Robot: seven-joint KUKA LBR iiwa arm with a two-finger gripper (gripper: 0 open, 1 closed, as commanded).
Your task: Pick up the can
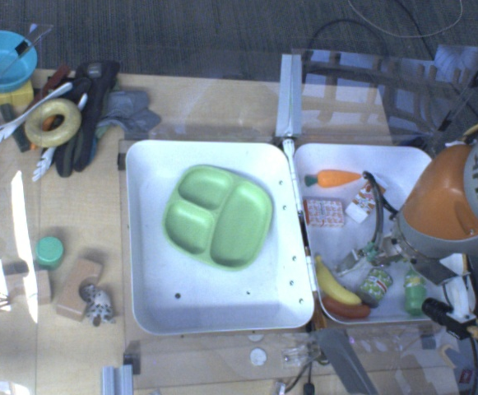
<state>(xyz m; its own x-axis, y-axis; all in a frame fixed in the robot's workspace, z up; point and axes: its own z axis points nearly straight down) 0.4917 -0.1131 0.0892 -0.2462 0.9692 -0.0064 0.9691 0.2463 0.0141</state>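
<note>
The can [376,285], small with a green and white label, lies in the right bin [403,156] near its front edge. It rests between a banana [329,280] on its left and a green bottle [414,294] on its right. My gripper [368,257] hangs low inside the right bin, just above and behind the can, very close to its top. The grey arm with its orange band [444,200] reaches in from the right and hides the bin's right side.
A carrot [337,178] and a red-and-white packet [324,213] lie further back in the right bin. A reddish item [345,309] sits under the banana. The left bin [148,303] holds a green divided plate [219,216]. Loose items lie on the bench at left.
</note>
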